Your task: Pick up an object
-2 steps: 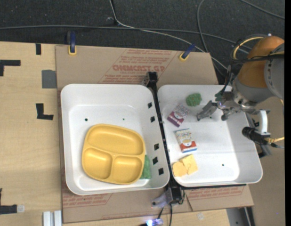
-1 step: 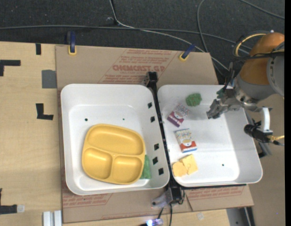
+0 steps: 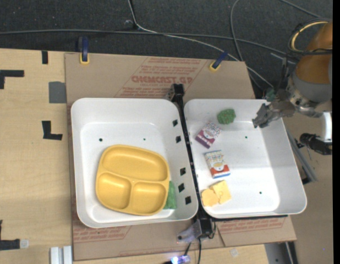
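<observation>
The right bin [image 3: 269, 164] holds a green lumpy object [image 3: 226, 116] at its back, a small purple and white packet [image 3: 208, 134] left of centre, a white and red carton [image 3: 217, 163] below that, and a yellow cheese-like piece [image 3: 216, 194] near the front. My gripper [image 3: 262, 119] hangs over the right bin's back right corner, to the right of the green object and apart from it. Nothing shows between its dark fingers. How far they are spread is unclear at this angle.
In the left bin [image 3: 82, 147] lies a yellow divided plate [image 3: 132, 179] with a green item [image 3: 170, 196] tucked at its right edge. A black divider [image 3: 184, 147] runs between the bins. Cables cross the dark bench behind. Blue and yellow clamps hold the cardboard base [image 3: 159, 76].
</observation>
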